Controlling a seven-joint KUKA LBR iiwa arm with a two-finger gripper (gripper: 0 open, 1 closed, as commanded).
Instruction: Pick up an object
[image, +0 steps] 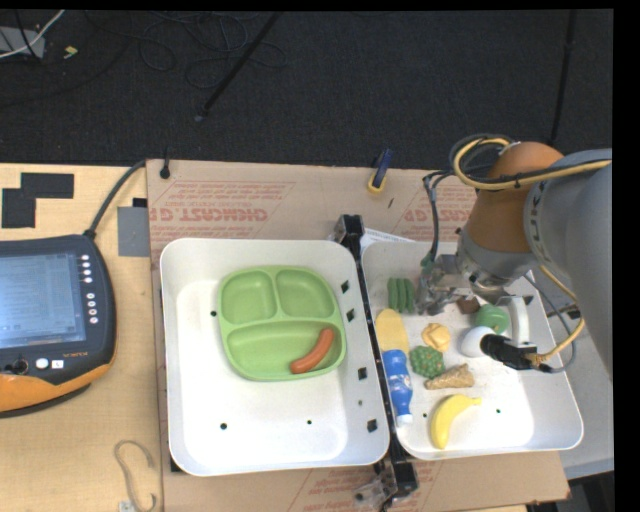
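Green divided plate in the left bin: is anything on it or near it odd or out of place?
Nothing stands out. The green divided plate lies flat in the left bin, and the sausage rests inside its large compartment.

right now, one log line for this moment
arm: over right bin | pincer: low by green beans, grip unclear | left bin: sausage on green tray | banana: untouched
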